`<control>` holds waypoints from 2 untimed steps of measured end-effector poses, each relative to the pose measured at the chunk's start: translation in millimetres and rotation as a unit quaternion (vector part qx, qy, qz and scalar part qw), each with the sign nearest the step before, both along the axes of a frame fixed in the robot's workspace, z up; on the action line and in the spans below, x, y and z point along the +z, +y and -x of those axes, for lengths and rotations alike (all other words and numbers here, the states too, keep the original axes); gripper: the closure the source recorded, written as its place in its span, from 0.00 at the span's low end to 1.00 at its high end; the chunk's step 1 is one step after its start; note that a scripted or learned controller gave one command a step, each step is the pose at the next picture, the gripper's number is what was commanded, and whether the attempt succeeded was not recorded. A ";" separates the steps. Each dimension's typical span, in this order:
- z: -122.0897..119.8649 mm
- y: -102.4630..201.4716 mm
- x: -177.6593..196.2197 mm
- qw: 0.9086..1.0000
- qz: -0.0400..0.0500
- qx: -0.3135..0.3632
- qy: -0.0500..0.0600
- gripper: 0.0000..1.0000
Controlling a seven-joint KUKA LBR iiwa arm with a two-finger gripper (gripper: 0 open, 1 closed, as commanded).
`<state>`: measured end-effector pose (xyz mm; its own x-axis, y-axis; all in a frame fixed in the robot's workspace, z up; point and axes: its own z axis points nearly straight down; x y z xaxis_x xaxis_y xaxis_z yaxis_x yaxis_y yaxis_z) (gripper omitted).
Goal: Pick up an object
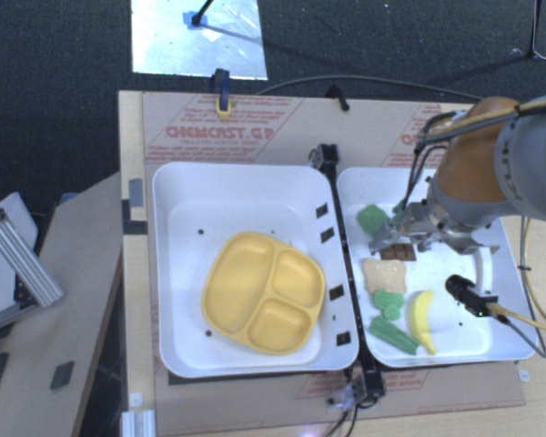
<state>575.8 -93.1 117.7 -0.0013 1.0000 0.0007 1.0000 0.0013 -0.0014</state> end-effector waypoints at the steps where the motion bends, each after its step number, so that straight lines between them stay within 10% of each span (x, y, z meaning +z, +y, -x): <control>1: -1.2 -0.9 13.4 1.000 0.001 0.000 -0.002 1.00; 2: 0.8 2.0 76.9 1.000 0.001 0.001 -0.005 1.00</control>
